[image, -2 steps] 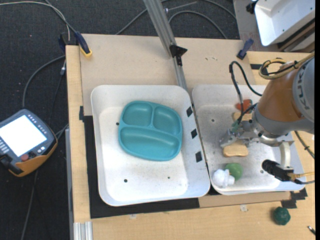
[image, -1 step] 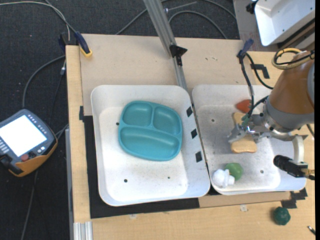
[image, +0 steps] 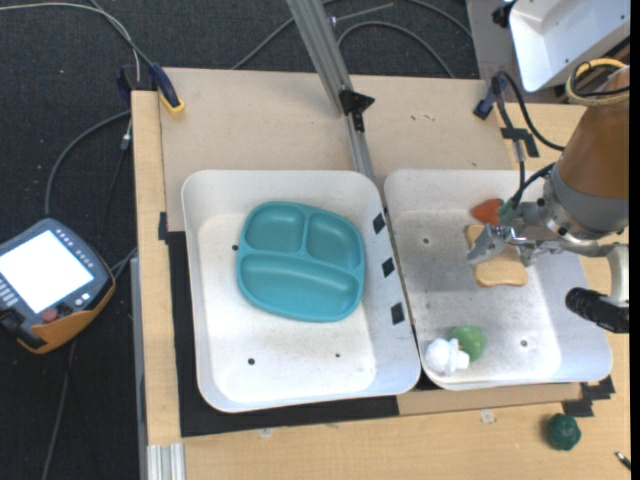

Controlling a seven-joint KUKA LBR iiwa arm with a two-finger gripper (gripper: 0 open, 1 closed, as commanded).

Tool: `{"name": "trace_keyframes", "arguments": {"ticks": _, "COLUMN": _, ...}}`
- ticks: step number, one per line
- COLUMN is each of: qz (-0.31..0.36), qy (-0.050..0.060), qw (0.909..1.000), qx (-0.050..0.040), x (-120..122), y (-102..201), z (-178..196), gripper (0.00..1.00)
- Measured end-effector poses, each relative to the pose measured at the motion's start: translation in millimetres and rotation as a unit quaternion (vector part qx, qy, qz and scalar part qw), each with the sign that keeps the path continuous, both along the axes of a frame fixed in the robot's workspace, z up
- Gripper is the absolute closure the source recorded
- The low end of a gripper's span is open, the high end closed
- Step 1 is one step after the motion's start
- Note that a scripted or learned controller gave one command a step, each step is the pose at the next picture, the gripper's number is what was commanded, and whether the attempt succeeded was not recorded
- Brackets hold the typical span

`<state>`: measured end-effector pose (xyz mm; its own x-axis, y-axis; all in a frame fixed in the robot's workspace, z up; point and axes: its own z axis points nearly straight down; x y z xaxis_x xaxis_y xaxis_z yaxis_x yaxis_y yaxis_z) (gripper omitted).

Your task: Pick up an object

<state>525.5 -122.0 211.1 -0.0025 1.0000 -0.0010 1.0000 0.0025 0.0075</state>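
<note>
Pincer (image: 497,243) over right bin (image: 440,298), above tan flat piece (image: 500,274); open or closed, cannot tell. Teal divided plate (image: 300,261) in left bin (image: 215,358).

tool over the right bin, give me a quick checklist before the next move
1. Tool over the right bin: ok.
2. Target near the tool: ok, tan flat piece lies just below it.
3. Anything held by the tool: cannot tell.
4. Orange-red object crowding the grasp: not ok, it sits right beside the tool.
5. Green and white toy out of the way: ok, at the bin's front edge.
6. Teal divided plate out of the way: ok, in the left bin.
</note>
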Motion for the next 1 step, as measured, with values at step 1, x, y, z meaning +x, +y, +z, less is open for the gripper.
{"name": "trace_keyframes", "arguments": {"ticks": 1, "qz": 0.000, "qy": 0.002, "qw": 1.0000, "qx": 0.0002, "x": 1.1, "y": 0.3, "z": 29.3, "gripper": 1.00}}
